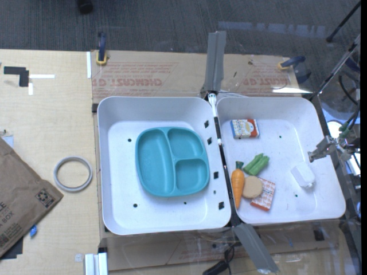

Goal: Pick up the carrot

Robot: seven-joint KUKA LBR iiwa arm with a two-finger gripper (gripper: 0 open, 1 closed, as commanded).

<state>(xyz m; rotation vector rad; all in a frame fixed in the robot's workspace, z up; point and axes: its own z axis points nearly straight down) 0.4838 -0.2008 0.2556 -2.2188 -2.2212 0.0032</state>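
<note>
Carrot (237,185) lies in the right bin (321,125) on a cardboard-covered bench (155,79); the hand's state: cannot tell.

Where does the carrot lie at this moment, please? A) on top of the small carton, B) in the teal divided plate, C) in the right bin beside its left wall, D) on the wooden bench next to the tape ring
C: the carrot lies in the right bin, close to its left wall, next to a round biscuit-like item.
</note>
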